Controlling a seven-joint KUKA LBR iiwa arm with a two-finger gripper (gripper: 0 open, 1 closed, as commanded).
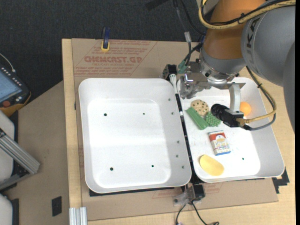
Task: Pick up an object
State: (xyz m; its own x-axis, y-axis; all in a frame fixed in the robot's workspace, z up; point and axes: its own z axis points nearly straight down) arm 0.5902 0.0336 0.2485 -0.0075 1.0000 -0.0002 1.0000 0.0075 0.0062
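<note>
Fingers (186, 93) low over bin (262, 165) corner, spread or pinched: cannot tell. Cookie (200, 107) just beside; green brick (204, 120) near; red box (219, 142) farther.

Dark carpet floor (47, 13), brown cardboard sheet (126, 55) with red lettering, blue clamp (106, 39) on its edge

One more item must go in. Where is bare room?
The left bin is bare wall to wall. In the right bin, a strip lies free between the red box and the right wall. It is crowded around the cookie, green blocks and gripper.
</note>
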